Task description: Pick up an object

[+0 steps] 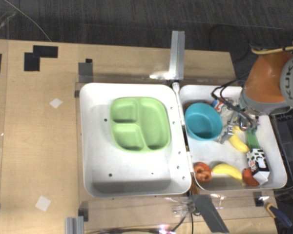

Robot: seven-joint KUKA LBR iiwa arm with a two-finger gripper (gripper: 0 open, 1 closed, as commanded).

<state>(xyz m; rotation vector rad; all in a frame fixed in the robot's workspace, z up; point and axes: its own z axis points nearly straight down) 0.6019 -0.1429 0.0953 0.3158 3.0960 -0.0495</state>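
Observation:
The arm comes in from the right, its orange band (263, 79) above the right bin (278, 177). My gripper (230, 129) hangs low in that bin, just right of a blue bowl (203, 121) and above a small yellow banana (239, 144). A green object (253, 139) lies right beside the gripper. Along the bin's front lie a red apple (202, 171), a larger banana (226, 170), a red object (250, 178) and a black-and-white carton (258, 161).
The left bin (90, 130) holds a green divided plate (138, 123). A metal post (177, 52) stands behind the wall shared by the two bins. Wooden bench surface stretches to the left, with black markers at the far left.

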